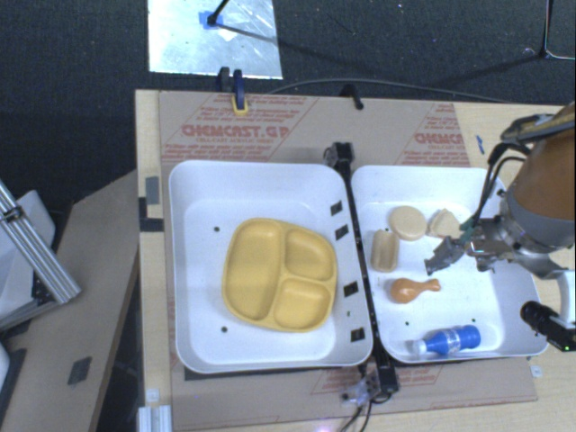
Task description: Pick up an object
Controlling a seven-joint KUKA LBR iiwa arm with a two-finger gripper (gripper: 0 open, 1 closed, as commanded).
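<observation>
End effector (447, 257) hangs over the right bin (504, 327), dark fingers spread and pinching nothing. Nearest target: the orange drumstick toy (413, 288), just below-left in the frame, long axis roughly left-right.

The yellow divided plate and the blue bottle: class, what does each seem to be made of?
Yellow divided plate: probably moulded plastic, matte, one even colour with soft rounded ridges. Blue bottle: likely plastic, glossy, with a bright glint and a pale end.
</observation>
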